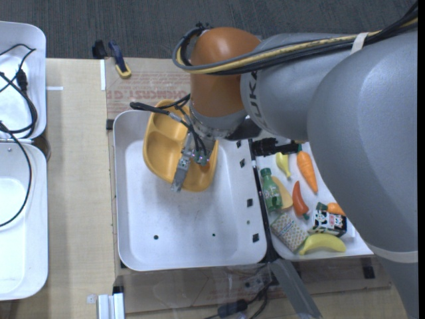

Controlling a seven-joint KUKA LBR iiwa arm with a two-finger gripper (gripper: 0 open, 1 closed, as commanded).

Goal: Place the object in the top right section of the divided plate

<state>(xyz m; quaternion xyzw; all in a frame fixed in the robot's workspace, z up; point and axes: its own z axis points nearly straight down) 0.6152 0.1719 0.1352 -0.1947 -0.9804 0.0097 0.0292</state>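
The arm [345, 118] is a bulky, smooth-skinned machine in matte grey, its large rounded housings swelling toward the near side. Above the wrist sits a glossy orange band [222, 68], domed like a ball and catching a soft highlight. A bundle of cables [285, 45] (one yellow, the others black) runs along the upper grey shell and loops in a dark coil [186, 45] at the orange dome's edge; a pale strap [359, 42] binds it farther back. Dark raised lettering, only partly readable, marks the grey collar beside the orange. Below hangs the claw [188, 165]: slim metal-grey fingers with small, blurred coloured specks on its body.
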